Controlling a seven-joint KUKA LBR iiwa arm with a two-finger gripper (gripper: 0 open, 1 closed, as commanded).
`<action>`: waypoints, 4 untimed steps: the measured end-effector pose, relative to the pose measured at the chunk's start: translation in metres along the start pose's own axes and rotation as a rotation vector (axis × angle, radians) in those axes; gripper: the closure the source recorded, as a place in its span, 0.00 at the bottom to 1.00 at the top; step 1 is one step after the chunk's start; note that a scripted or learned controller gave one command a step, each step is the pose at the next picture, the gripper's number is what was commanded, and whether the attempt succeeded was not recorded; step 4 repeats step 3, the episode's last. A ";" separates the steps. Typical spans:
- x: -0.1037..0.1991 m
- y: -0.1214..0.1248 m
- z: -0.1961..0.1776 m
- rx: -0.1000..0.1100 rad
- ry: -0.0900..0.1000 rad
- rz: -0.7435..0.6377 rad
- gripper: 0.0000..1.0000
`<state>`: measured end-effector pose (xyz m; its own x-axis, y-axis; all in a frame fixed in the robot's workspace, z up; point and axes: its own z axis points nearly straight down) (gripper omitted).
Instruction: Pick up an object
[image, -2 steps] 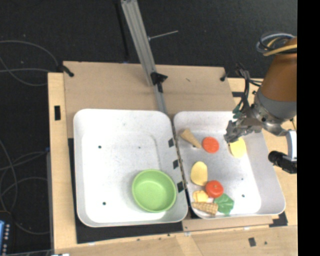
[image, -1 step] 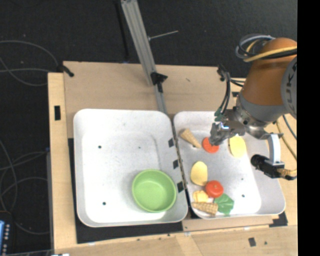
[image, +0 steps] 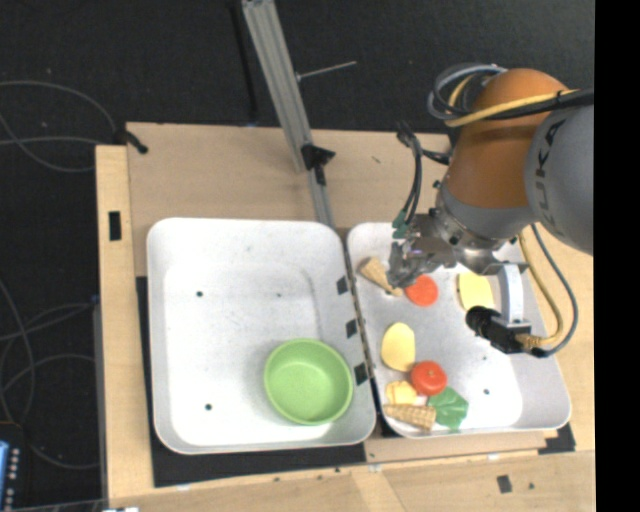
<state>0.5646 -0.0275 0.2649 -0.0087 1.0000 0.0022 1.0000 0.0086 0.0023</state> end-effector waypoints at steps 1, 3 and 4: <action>0.053 -0.012 0.007 0.002 -0.001 0.001 1.00; 0.104 -0.010 0.004 0.002 0.000 0.004 0.00; 0.104 -0.010 0.004 0.002 0.000 0.004 0.00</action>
